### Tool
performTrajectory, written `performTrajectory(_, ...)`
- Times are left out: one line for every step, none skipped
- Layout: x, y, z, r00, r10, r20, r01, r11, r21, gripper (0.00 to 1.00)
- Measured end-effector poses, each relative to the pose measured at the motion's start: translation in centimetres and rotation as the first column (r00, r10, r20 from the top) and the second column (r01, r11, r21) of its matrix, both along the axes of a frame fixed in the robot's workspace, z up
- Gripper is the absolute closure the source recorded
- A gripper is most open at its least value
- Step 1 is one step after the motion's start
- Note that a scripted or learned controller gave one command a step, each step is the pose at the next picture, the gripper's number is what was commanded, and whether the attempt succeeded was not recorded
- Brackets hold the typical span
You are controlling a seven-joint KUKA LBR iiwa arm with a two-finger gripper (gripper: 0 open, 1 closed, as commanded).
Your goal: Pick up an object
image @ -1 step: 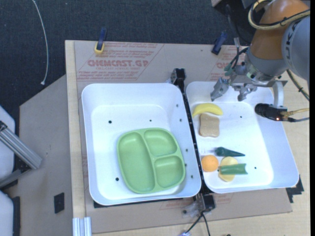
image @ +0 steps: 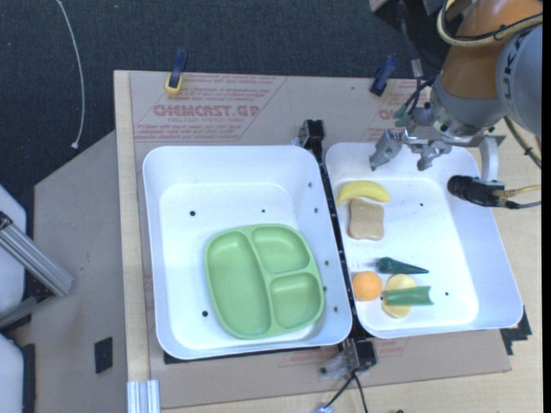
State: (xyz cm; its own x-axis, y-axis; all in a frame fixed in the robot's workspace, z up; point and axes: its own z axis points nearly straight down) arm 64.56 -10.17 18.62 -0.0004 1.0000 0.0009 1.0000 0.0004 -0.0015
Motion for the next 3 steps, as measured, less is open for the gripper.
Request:
performTrajectory(0.6, -0.3, -4.6, 1.0, -0.001, -0.005, 0.001, 1.0, 0.0, 0.0)
performTrajectory(1.2, -0.2, -8.7, 1.0, 0.0, 0.019, 0.0, 1.0, 0.0, 0.0)
performTrajectory(1.0, -0.2, -8.0, 1.0, 0.001, 0.016, -0.001, 1.0, -0.002, 1.0)
